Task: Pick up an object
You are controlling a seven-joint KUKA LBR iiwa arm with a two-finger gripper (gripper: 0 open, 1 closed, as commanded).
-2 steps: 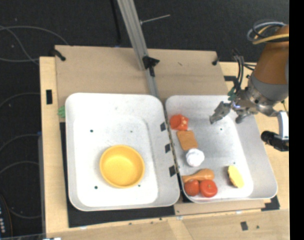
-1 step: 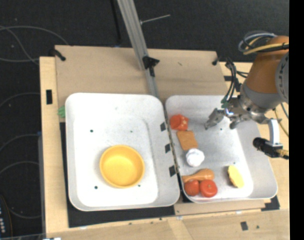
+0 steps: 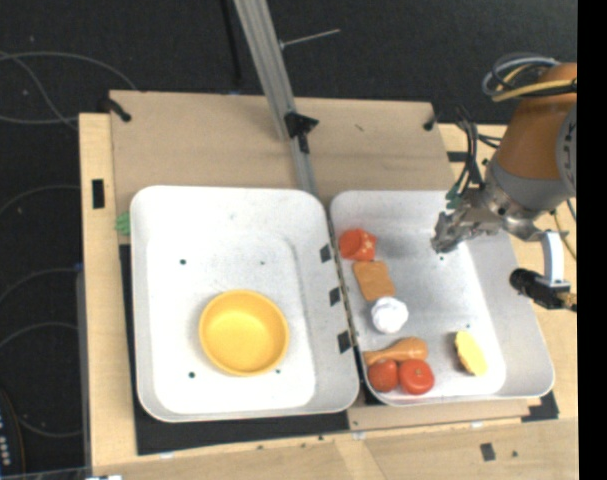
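Observation:
In the right bin point(image 3: 503, 298) lie a red tomato-like piece point(image 3: 356, 244), a tan bread slice point(image 3: 373, 280), a white ball point(image 3: 389, 315), an orange carrot-like piece point(image 3: 398, 350), two red round pieces point(image 3: 383, 374) point(image 3: 417, 376) and a yellow piece point(image 3: 470, 353). My gripper point(image 3: 445, 236) hangs over the upper right part of this bin, pointing down and left, well apart from every object. Nothing shows between its fingers.
The left bin point(image 3: 173, 238) holds a yellow bowl point(image 3: 244, 332). A metal post point(image 3: 268, 58) rises at a slant behind the bins, ending near their shared edge. Bare white floor lies in the right bin's middle and right side.

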